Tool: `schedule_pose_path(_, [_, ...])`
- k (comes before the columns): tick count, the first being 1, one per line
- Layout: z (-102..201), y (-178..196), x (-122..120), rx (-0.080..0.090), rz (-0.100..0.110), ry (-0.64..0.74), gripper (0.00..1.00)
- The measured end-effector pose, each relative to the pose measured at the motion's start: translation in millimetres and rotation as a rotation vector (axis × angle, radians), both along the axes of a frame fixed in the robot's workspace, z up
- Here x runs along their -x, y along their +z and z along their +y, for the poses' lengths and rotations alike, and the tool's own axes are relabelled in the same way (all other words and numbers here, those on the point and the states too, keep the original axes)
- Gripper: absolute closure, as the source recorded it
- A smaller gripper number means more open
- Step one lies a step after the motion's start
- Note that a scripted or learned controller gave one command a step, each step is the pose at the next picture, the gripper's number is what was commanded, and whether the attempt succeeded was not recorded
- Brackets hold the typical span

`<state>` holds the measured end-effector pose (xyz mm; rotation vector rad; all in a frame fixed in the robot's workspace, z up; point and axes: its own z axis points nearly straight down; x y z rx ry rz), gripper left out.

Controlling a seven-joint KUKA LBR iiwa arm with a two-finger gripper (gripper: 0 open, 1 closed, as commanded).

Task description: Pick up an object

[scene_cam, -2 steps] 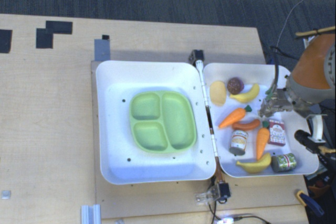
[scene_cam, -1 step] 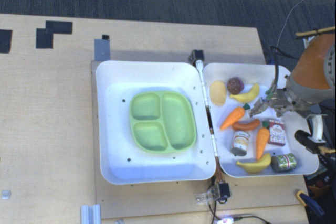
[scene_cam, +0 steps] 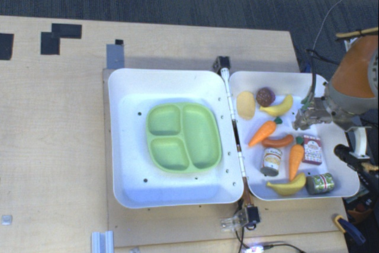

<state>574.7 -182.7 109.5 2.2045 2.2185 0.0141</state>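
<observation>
In the right bin (scene_cam: 355, 186) lie two bananas (scene_cam: 278, 106), two carrots (scene_cam: 262, 133), a sausage (scene_cam: 278, 141), a jar (scene_cam: 271, 161), a can (scene_cam: 320, 183) and a carton (scene_cam: 311, 149); the jaws (scene_cam: 303, 118) hang over its right side, just above the carton; whether spread or pressed together, I cannot tell; the left bin (scene_cam: 127, 127) holds a green tray (scene_cam: 183, 137)

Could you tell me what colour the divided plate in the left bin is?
Light green plate, seen in the camera view.
</observation>
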Motion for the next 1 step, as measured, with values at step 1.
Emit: schedule_pose_path(1, [0.0,-0.2,0.1,0.0,0.0,0.0,0.0])
